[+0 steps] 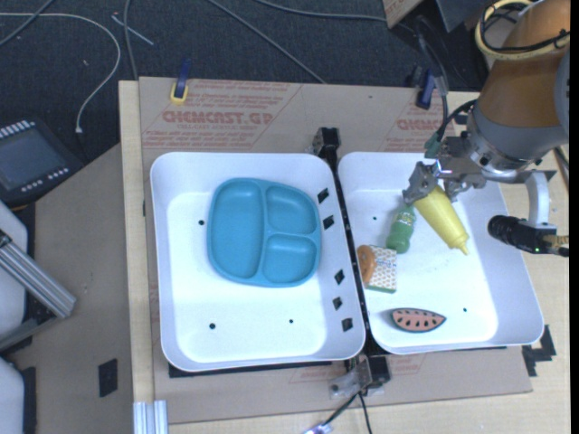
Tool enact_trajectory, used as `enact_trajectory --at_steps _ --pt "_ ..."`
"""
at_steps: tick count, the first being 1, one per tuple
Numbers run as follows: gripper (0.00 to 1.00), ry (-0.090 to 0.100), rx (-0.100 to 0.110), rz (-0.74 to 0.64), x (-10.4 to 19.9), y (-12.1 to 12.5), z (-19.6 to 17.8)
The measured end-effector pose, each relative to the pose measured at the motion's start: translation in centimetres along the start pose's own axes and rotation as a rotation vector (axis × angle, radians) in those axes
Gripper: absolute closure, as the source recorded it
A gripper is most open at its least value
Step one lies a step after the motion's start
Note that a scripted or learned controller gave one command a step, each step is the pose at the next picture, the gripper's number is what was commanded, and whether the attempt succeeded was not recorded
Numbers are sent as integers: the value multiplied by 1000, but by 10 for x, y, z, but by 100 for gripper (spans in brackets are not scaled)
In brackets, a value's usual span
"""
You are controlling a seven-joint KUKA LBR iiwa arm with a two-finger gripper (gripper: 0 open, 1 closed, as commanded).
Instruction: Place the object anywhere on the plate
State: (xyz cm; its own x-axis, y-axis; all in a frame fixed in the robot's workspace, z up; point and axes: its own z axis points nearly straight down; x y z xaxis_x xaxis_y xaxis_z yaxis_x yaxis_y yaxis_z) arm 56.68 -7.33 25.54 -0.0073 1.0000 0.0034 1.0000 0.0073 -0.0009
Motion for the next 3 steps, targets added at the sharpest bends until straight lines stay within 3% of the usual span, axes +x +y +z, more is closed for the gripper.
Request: enact_trajectory --at_steps 3 --pt "100 -1 4 2 174 20 33"
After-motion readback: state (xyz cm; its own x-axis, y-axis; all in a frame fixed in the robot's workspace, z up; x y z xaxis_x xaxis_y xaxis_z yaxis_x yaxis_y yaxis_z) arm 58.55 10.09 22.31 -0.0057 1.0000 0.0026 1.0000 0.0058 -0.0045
